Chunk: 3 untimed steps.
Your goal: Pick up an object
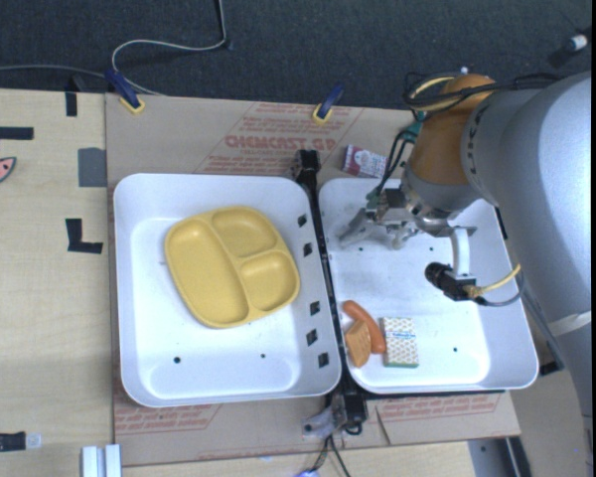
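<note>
My gripper [373, 235] hangs over the upper left part of the right bin [477, 366], its metal fingers [352, 232] spread and pointing toward the divider. Nothing sits between them. At that bin's front left lies an orange, sausage-like object [358, 330], and touching its right side is a small pale patterned block [399, 342]. Both lie well in front of the gripper. A yellow divided plate [233, 264] rests in the left bin [149, 366].
A small dark-and-white packet [359, 160] lies on the cardboard just behind the right bin. Black clips [314, 266] line the seam between the bins. The grey arm with its orange band [447, 147] covers the right bin's far right side.
</note>
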Motion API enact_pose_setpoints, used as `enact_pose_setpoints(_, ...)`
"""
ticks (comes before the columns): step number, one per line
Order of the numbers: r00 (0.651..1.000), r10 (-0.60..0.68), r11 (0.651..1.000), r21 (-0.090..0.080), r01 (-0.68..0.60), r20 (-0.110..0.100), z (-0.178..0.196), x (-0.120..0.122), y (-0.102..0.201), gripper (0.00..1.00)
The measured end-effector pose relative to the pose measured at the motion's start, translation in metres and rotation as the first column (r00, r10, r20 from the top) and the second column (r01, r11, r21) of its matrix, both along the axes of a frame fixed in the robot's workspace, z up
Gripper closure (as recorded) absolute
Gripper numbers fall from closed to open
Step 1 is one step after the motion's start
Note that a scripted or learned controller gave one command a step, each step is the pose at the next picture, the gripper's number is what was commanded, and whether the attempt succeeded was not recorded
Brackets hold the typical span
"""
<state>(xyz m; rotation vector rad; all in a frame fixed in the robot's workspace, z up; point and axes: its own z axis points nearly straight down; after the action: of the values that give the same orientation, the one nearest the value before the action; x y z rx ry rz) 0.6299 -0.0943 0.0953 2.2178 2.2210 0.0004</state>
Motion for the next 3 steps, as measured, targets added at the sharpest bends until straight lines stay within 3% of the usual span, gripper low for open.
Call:
enact_pose_setpoints(1, 1.0, 0.001, 1.0, 0.001, -0.001, -0.001, 0.0093, -0.0001, 0.0007, 1.0)
enact_pose_setpoints(2, 1.0, 0.001, 1.0, 0.001, -0.001, -0.001, 0.0092, -0.0001, 0.0007, 0.0)
enact_pose_setpoints(3, 1.0, 0.002, 1.0, 0.003, -0.002, -0.002, 0.0184, -0.0001, 0.0014, 1.0)
